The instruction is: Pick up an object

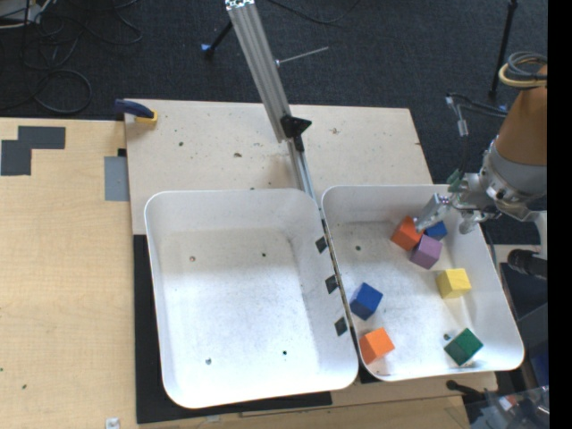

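The right bin (384, 206) holds several cubes. Near its back right sit a red-orange cube (406, 235), a small blue cube (437, 231) and a purple cube (426, 252), packed close together. A yellow cube (453, 281), a blue cube (365, 299), an orange cube (377, 343) and a green cube (463, 346) lie further forward. My gripper (441, 207) hangs low over the bin's back right, just above the small blue cube and beside the red-orange one. I see nothing held in it.
The left bin (179, 206) stands beside the right one, with a divider and black clips (332, 283) between them. A slanted aluminium post (268, 79) rises behind the bins. A blue-and-yellow clamp (137, 111) lies at the bench's back left.
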